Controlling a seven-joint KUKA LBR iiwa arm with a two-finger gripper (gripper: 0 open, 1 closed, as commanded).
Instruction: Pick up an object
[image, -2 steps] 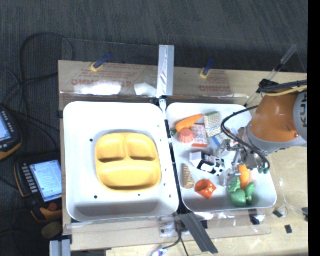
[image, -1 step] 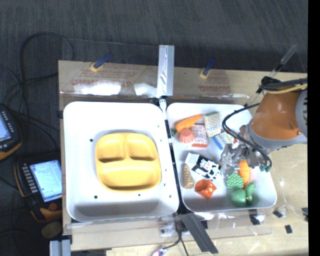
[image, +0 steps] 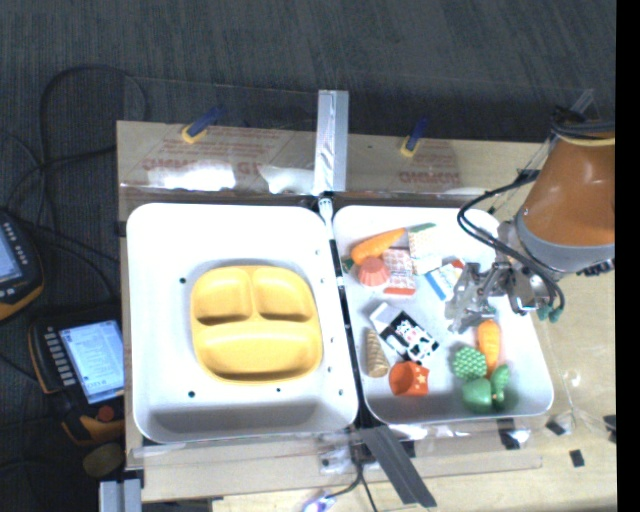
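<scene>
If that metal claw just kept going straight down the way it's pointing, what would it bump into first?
Probably the small orange carrot-like toy: the gripper hangs over the right bin, pointing down, with that toy just below its tip in the camera view. Height is hard to judge from above, so it might instead land on bare bin floor beside it.

Two white bins (image: 140, 330) sit side by side; one yellow tray (image: 256, 322) in the left, about ten small toys (image: 405, 335) in the right.
</scene>
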